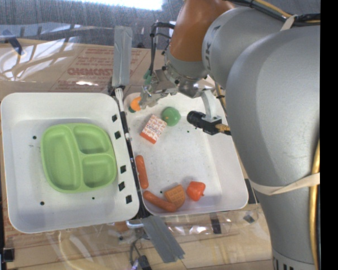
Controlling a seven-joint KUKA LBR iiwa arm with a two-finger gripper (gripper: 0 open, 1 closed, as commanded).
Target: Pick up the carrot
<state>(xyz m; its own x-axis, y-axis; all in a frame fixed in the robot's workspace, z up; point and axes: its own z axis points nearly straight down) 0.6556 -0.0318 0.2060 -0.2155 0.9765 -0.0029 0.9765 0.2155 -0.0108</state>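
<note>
Two long orange pieces lie in the right bin point(225, 167), and I cannot tell which is the carrot. One carrot-like piece point(141, 171) lies along the bin's left wall. The other point(159, 201) lies at the front edge. My gripper point(149, 96) hangs low over the far left corner of the right bin, well away from both pieces. It is next to a small round orange thing point(134, 103) that it partly hides. Nothing shows as held.
A green ball point(170, 116) and a white-and-red box point(153, 129) lie just in front of the gripper. A brown chunk point(175, 194) and an orange-red piece point(195, 190) sit at the bin's front. The left bin point(17, 151) holds a green divided plate point(79, 157).
</note>
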